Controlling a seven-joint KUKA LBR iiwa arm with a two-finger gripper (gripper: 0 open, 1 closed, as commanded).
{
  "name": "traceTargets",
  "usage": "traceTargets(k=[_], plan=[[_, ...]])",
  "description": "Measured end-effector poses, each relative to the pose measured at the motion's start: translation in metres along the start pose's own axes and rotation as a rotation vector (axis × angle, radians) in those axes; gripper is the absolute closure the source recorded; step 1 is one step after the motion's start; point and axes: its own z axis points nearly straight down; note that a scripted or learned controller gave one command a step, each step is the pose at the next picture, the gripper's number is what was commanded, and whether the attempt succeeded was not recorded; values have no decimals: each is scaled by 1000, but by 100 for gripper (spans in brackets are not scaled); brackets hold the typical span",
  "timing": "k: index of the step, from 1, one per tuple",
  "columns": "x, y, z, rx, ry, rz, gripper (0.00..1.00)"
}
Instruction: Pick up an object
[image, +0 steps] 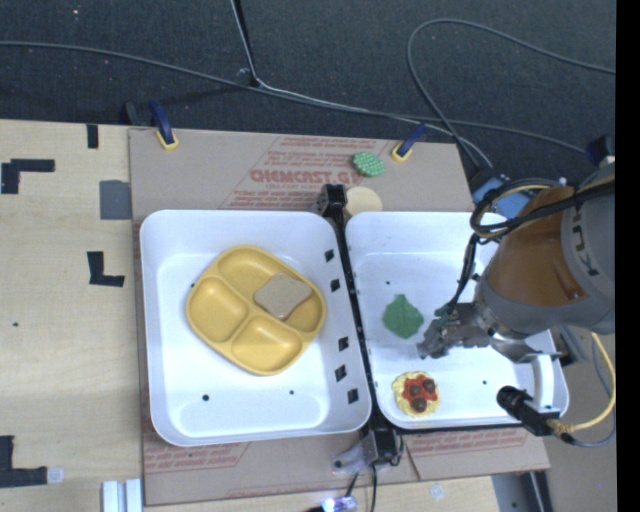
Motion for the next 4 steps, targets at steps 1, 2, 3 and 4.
traceTargets(k=[1,2,3,4], plan=[[-5,6,-61,-5,-2,0,100],[-6,4,-103,-3,-1,0,100],[52,4,-92,1,1,-4,100],[111,8,-98,1,1,-6,100]])
